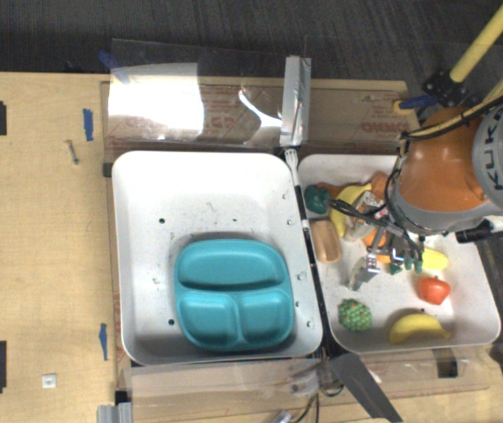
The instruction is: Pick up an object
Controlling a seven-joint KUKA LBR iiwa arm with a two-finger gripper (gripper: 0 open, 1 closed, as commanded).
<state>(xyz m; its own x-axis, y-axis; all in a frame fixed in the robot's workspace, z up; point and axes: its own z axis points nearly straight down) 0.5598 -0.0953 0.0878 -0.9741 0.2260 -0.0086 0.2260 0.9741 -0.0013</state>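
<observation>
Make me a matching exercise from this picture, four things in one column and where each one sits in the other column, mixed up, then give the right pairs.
Things:
1. teal tray
2. banana
3. green ball
4. tomato

Places:
A. near edge of the right bin, rightmost of the food
B. in the left bin
C. right bin, just left of the banana
D. right bin, just above the banana

Pairs: 1-B, 2-A, 3-C, 4-D
</observation>
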